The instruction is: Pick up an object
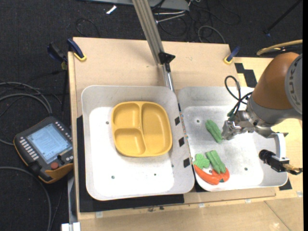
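Observation:
In the right bin (250, 177) a small green pod-shaped toy (213, 130) lies near the middle. My gripper (227, 130) hangs low over the bin floor, just right of that toy and close against its right side. Nearer the front edge a second green piece (216, 161) lies on an orange-red curved toy (212, 175) that has a small green and white bit (201, 160) at its left end.
The left bin (96, 143) holds a yellow divided plate (142, 129) with three compartments. A metal pole (150, 25) slants down to the wall between the bins. The grey and orange arm (279, 88) covers the right bin's far right side.

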Motion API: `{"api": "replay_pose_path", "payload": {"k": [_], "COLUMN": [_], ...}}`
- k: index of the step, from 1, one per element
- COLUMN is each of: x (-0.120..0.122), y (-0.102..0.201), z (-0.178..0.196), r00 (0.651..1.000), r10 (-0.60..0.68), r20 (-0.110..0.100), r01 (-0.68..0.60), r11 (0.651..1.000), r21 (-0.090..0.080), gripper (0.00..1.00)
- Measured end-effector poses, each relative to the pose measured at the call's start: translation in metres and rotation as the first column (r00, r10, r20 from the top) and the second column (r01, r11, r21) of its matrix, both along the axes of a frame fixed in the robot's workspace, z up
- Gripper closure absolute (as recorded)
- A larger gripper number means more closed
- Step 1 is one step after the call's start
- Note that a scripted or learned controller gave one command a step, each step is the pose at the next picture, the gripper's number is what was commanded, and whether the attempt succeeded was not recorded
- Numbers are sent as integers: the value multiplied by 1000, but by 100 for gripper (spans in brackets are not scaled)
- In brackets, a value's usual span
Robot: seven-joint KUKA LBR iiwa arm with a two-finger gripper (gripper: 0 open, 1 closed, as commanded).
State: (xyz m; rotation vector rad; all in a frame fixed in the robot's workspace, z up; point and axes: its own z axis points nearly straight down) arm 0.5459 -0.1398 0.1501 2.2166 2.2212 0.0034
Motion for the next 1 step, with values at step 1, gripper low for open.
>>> {"api": "replay_pose_path", "payload": {"k": [1], "x": [-1], "y": [8], "z": [60], "r00": [1000], "r10": [2], "r20": [3], "r01": [-2], "r11": [1000], "r21": [0], "gripper": [100]}}
